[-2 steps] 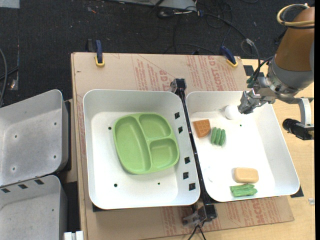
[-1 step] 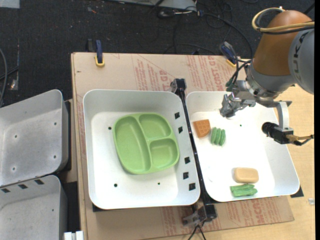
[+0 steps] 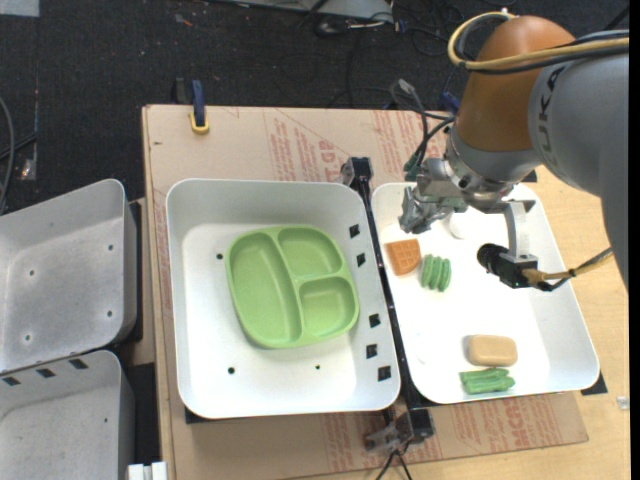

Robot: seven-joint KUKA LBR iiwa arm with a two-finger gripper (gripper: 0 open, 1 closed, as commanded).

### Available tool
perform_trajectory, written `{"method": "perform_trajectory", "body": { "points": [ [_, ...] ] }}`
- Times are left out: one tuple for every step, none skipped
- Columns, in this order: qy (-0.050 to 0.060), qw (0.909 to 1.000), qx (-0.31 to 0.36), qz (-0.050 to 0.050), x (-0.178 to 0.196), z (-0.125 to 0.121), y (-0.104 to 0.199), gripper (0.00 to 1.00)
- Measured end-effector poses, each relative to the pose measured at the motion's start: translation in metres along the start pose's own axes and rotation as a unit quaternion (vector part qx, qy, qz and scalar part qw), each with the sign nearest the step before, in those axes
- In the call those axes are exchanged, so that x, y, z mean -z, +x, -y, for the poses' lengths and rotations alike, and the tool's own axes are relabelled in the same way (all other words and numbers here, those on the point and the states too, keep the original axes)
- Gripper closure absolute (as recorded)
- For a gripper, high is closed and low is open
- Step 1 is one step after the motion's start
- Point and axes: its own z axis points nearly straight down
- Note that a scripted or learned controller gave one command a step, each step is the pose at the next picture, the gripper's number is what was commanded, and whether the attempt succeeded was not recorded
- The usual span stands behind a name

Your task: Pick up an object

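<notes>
Camera view looks down on 2 white bins side by side on a brown bench (image 3: 290, 133). The left bin (image 3: 190, 268) holds a green divided plate (image 3: 292, 286) with 3 compartments, lying flat near its middle. The right bin (image 3: 560, 318) holds 4 small items: an orange waffle-like piece (image 3: 404, 256) near its left wall, a green bean pod (image 3: 435, 272) just beside it to the right, a tan bread-like block (image 3: 490, 350) toward the near edge, and a second green pod (image 3: 486, 380) touching or nearly touching that block's near side. The arm (image 3: 560, 98) reaches in from the right, and its gripper (image 3: 425, 211) hangs over the far-left part of the right bin, just above the orange piece and apart from it. How far the gripper is open cannot be told, and nothing is seen in its grasp.
</notes>
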Motion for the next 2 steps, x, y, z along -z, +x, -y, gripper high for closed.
{"method": "perform_trajectory", "body": {
  "points": [
    [-0.001, 1.0, -0.001, 0.001, 0.003, -0.002, 0.045, 1.0],
    [0.001, 1.0, -0.001, 0.0, -0.003, 0.009, 0.093, 1.0]
  ]
}}
